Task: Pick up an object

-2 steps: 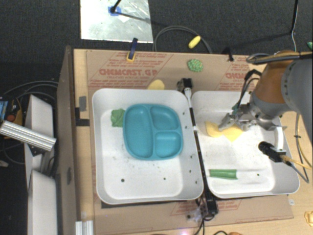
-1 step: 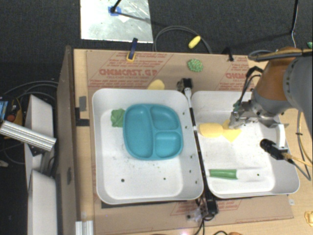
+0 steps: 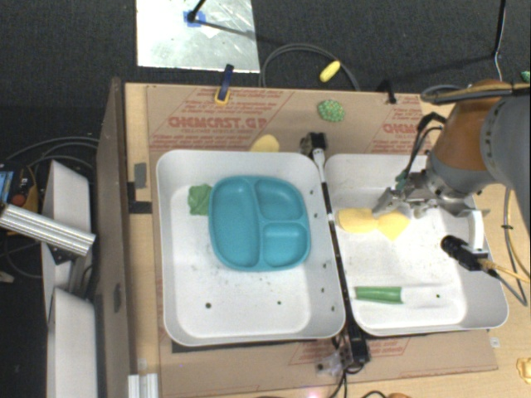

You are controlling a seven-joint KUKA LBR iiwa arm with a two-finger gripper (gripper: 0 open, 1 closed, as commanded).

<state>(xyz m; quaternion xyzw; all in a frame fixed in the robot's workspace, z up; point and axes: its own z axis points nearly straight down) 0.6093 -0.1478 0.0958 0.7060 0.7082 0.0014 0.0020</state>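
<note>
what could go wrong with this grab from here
The gripper is low over two yellow pieces lying against each other near the right bin's left wall. It might catch both, or nudge one against the wall. The green marker lies apart, nearer the front, and looks safe.

robotics lab bench. my arm point(image 3: 477, 143) works over two white bins point(image 3: 249, 322) set on cardboard sheet point(image 3: 216, 118) printed "chemcast". loose black cables point(image 3: 290, 56) on dark carpet point(image 3: 58, 56), aluminium extrusion point(image 3: 46, 229) at left, foil-like calibration sheet point(image 3: 195, 23) behind.
</note>
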